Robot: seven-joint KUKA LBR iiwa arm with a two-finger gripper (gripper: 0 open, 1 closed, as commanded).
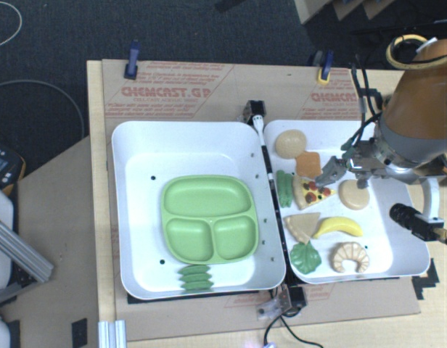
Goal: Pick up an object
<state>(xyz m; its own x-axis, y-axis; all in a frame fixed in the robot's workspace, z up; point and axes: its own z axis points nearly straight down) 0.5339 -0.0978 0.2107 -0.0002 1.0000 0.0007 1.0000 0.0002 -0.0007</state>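
My gripper (346,174) hangs open over the right bin (405,256), with nothing between its fingers. One finger (329,171) points toward the orange block (308,164) and the pizza slice (309,193). The other sits just above a round beige cookie (354,195). Around them lie a pale bun (289,143), a green pickle (284,188), a yellow banana (338,228), a tan wedge (301,227), a green leaf (305,257) and a croissant (350,257). The arm's grey and orange body (419,107) covers the bin's far right corner.
The left bin (136,194) holds a green divided plate (209,220) and a small green ridged piece (195,277) near its front wall. A black clip (255,110) sits where the bins meet at the back. Blue clamps (131,60) pin the board's far edge.
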